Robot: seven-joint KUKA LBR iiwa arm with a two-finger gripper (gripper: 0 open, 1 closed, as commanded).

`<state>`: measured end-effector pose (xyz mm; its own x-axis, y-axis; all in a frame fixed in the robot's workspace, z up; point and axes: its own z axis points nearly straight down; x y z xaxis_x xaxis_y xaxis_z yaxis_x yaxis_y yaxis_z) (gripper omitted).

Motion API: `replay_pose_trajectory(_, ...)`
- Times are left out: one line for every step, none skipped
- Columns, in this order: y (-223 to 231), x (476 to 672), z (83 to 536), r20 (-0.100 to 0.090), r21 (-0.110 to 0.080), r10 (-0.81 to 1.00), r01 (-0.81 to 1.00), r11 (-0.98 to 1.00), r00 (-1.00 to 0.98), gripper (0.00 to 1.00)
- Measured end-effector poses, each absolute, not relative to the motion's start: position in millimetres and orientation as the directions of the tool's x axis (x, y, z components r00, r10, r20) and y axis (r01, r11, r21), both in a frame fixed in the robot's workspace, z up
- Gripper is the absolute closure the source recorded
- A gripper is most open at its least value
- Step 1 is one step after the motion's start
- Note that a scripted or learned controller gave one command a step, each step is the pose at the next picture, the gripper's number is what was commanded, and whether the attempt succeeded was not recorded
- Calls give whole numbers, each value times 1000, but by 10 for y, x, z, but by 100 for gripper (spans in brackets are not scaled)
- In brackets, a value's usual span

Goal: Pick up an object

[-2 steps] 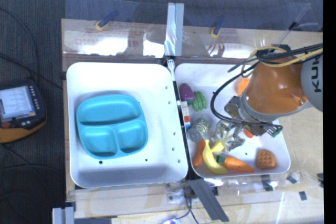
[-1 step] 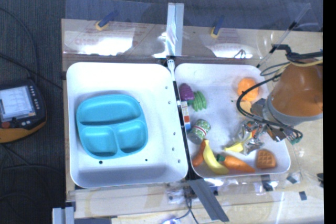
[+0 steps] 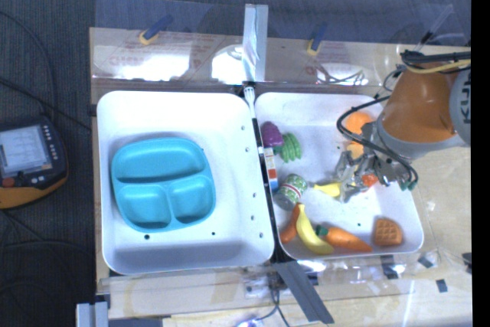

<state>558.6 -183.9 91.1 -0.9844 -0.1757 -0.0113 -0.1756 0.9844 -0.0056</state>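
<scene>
Arm: the grey arm with its orange band [image 3: 419,109] is reaching in from the right edge of the frame, over the right bin.
Tool: the tool [image 3: 354,178] is hanging low over the middle right of the right bin [image 3: 321,119]; whether its fingers are spread or pressed together cannot be told, as dark cables and metal parts are cluttering that spot.
Near the tool: a small yellow piece [image 3: 329,189] is lying just beside its left side, and an orange round object [image 3: 354,122] is sitting above it, partly hidden by the arm.
Right bin, left side: a purple and green toy vegetable [image 3: 279,140] is lying at the upper left, with a green can [image 3: 290,191] below it.
Right bin, bottom: a banana [image 3: 309,232], a carrot [image 3: 343,238] and a brown waffle [image 3: 387,232] are lying along the lower wall.
Left bin: the left bin [image 3: 230,119] is holding a blue divided tray [image 3: 162,181].
Tabletop: the tabletop [image 3: 452,188] is carrying both bins side by side.
</scene>
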Motion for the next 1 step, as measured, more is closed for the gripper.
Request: replay_pose_trajectory(-1817, 5893, 904, -11, -2, 76, 76, 997, -997, 100)
